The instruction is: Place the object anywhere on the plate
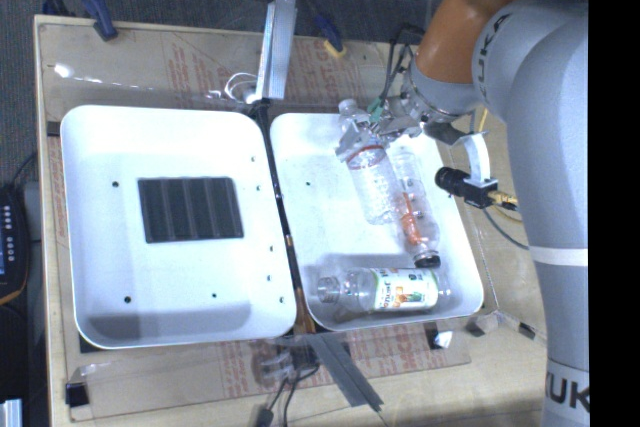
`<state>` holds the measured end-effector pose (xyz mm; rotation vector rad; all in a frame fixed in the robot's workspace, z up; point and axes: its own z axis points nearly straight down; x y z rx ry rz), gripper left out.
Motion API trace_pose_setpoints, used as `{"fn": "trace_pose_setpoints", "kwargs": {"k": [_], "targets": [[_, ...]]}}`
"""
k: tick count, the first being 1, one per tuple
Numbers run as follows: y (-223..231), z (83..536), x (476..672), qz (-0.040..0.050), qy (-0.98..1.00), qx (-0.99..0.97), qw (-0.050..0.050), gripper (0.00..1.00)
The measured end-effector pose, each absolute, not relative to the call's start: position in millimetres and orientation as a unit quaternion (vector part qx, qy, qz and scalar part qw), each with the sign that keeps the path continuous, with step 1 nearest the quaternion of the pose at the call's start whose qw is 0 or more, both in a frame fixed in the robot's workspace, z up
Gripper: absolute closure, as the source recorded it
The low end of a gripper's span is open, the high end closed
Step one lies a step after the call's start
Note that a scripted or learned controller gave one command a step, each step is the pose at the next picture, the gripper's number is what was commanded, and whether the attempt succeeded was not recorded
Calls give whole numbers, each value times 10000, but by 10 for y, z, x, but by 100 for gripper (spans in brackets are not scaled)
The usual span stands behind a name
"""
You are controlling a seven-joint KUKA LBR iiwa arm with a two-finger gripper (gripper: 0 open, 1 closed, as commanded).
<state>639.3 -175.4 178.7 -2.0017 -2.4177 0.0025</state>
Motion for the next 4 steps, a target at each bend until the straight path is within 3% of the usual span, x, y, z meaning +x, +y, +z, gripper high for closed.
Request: {"fn": "trace_pose_setpoints", "kwargs": {"k": [1, 2, 3, 4], "targets": [[-880, 2222, 6133, 10, -8384, -5450, 15, 100], [-202, 1912, 5867, 12, -8869, -4619, 19, 100], [525, 2066, 5648, 14, -9216, -3880, 20, 100], [543, 3358, 5977, -4, -9190, -3942, -12, 100]]}}
